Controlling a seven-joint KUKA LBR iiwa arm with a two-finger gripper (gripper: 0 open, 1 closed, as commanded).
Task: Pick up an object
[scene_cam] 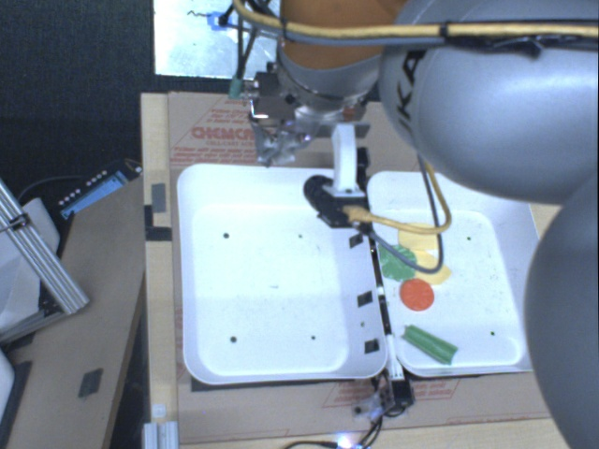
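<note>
Orange disc, well apart from pincer

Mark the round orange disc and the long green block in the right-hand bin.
round orange disc [417, 295], camera view, centre of its face.
long green block [430, 343], camera view, middle of its top side.

A flat orange round disc lies in the right white bin, just beside a crumpled green piece and a pale yellow piece. A long green block lies slanted near the bin's front edge.
</note>
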